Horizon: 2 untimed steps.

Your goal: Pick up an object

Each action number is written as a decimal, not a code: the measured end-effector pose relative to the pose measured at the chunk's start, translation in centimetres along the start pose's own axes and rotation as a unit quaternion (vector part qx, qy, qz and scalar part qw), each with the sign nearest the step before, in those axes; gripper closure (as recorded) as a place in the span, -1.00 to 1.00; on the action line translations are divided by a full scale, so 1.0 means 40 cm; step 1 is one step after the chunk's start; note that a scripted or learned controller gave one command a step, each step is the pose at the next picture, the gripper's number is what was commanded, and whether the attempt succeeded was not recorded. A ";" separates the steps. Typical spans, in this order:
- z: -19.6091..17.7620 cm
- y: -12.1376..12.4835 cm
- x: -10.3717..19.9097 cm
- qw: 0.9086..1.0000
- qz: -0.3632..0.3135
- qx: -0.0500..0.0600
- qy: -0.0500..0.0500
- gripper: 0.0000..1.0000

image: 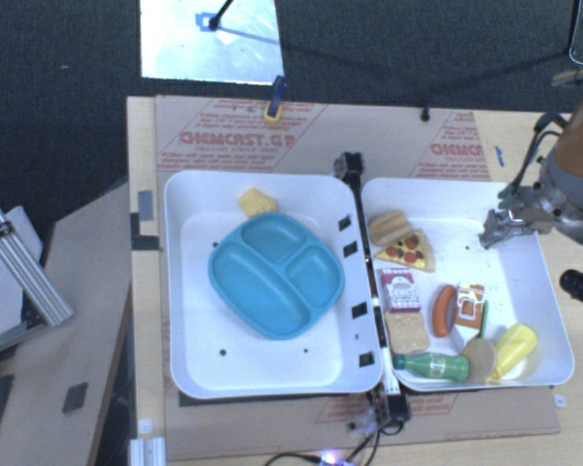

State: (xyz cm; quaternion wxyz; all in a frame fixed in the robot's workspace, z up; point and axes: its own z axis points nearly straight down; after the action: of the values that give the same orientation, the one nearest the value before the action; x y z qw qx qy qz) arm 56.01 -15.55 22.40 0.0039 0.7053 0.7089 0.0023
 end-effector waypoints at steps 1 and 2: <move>-0.002 0.002 0.000 1.000 0.000 0.003 0.001 1.00; 0.001 0.090 0.073 1.000 -0.002 0.002 0.001 1.00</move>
State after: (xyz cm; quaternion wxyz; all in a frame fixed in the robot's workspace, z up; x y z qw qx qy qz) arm 59.59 -12.62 22.40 0.0019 0.7041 0.7101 0.0019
